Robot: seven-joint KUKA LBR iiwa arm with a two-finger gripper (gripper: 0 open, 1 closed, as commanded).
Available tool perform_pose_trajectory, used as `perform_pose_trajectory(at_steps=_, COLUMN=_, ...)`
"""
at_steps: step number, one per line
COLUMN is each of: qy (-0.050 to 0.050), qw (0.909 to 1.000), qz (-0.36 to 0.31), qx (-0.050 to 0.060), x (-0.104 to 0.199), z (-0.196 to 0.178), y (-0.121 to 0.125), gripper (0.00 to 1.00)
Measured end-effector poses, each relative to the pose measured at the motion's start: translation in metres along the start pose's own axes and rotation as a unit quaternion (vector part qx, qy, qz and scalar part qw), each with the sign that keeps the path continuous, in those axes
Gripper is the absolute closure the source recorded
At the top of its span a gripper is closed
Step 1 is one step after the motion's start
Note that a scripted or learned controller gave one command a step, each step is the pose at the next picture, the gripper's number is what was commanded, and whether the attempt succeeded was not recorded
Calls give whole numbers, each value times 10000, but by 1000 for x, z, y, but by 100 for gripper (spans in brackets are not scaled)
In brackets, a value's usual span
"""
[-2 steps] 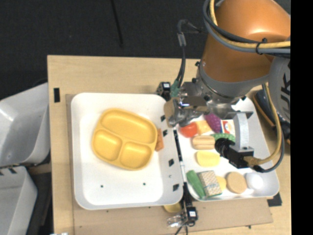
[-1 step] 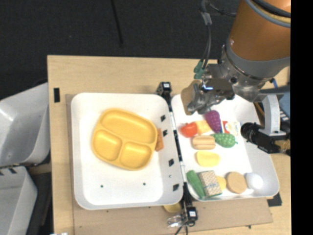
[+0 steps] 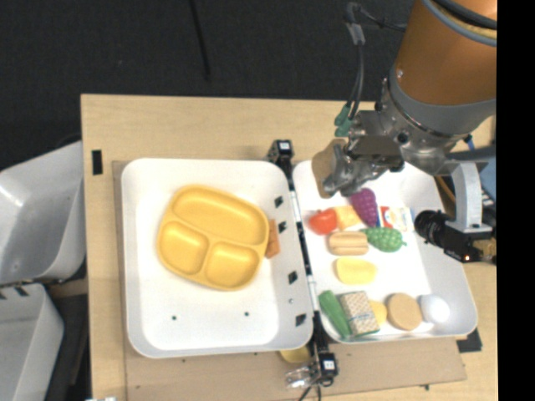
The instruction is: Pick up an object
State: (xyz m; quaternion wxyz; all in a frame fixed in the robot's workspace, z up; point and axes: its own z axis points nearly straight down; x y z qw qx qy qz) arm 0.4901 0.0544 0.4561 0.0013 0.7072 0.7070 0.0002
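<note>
The gripper [image 3: 338,178] hangs over the back of the right bin [image 3: 456,295], its grey fingers pointing down toward seven o'clock. How far they are parted cannot be told from this slant, and nothing shows plainly between them. Their tips sit above bare white floor, just up and left of the toys.

At about four o'clock from the tips lies a purple grape bunch [image 3: 364,206], its long axis running from eleven to five o'clock; whether the fingers touch it cannot be told. At six o'clock from the tips is a red tomato [image 3: 323,220], with a pale yellow piece [image 3: 347,216] between it and the grapes. Below these a hot dog [image 3: 349,242] lies with its long axis nine to three, and a green bunch [image 3: 385,239] sits just to its right. A small white and red packet [image 3: 398,217] lies above the green bunch.

Farther toward the front, a yellow slice [image 3: 354,270] lies flat, long axis nine to three. Along the front wall sit a green pod [image 3: 333,312], a speckled block [image 3: 359,312], a tan round [image 3: 404,311] and a white egg [image 3: 435,309].

The left bin [image 3: 142,307] bears a yellow divided plate [image 3: 212,236], with a small orange piece [image 3: 272,241] touching its three o'clock edge.
</note>
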Motion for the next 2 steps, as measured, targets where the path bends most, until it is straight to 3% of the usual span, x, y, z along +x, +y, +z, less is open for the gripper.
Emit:
perform_pose_trajectory(at_steps=1, qy=1, qw=10000, qz=4, qx=-3, x=-29, z=-15, y=0, gripper=100)
perform_pose_trajectory(at_steps=2, qy=4, qw=10000, qz=-52, qx=32, x=64, z=48, y=-1, gripper=100)
